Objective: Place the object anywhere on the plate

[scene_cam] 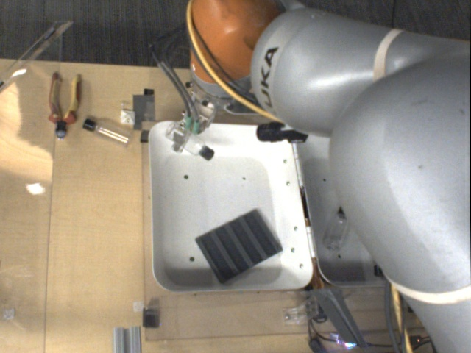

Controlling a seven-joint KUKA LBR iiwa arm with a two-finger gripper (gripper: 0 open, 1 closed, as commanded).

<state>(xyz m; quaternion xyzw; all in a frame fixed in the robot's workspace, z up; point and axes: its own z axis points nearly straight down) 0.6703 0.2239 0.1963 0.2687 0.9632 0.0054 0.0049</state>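
1. The hand (190,134) sits at the upper left corner of the left bin (165,219), under the orange wrist band of the arm (324,87). Its tip is a small cluster of clear and dark parts, too small to read; I cannot tell how it is set or whether it holds anything.
2. The dark ribbed plate (239,245) lies flat and turned at an angle in the lower middle of the left bin, well apart from the hand.
3. The object to be placed cannot be picked out with confidence. A small dark piece (207,153) shows just beside the hand's tip; it may be the object or part of the hand.
4. Judged step: carry toward the plate. To do it well, travel down-frame and slightly right, keeping clear of the bin wall, and stop over the plate's centre rather than an edge.
5. The ribs may let a small thing roll or tip, so lower close before releasing.
6. The right bin (335,259) is mostly hidden by the arm; loose tools lie on the desk (88,219) at upper left.
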